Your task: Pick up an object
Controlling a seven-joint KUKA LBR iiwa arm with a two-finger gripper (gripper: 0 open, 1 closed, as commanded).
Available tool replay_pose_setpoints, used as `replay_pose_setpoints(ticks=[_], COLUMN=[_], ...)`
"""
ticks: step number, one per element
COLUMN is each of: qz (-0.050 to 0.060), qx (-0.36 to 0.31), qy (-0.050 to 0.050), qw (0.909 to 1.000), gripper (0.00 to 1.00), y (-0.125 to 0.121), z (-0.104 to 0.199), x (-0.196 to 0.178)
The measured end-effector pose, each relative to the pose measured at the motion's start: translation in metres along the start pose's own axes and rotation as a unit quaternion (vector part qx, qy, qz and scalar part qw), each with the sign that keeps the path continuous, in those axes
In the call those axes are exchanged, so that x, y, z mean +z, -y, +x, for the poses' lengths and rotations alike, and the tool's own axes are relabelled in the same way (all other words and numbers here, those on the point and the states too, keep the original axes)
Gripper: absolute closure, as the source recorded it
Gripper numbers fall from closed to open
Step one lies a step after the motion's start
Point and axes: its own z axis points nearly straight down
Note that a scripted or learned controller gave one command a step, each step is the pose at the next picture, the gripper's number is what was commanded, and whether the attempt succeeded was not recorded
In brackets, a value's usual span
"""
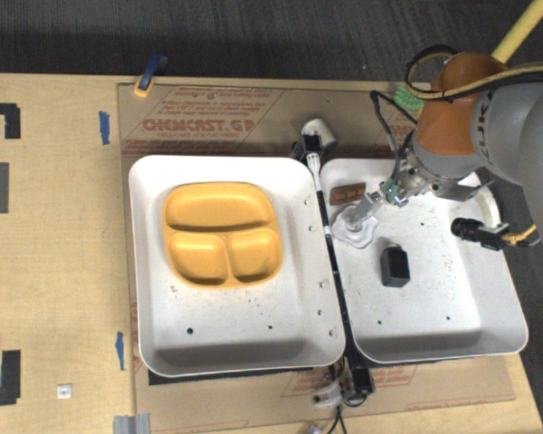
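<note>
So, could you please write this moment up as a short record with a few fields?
left bin: holds a yellow three-compartment tray, lying flat
right bin: holds a small black block, a brown piece and a whitish object
arm: reaches in over the right bin's far side
gripper: low at the whitish object, near the bins' shared edge
grasp: cannot tell
</note>
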Motion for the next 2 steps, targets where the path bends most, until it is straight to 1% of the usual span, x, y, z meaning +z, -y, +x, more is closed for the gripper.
replay_pose_setpoints(ticks=[1,2], qz=[0.001,-0.001], qx=[0.008,0.009], qy=[0.000,0.000], qw=[1.0000,1.0000], gripper=[0.00,1.00], y=[0.087,0.085], z=[0.051,0.051], x=[0.000,-0.011])
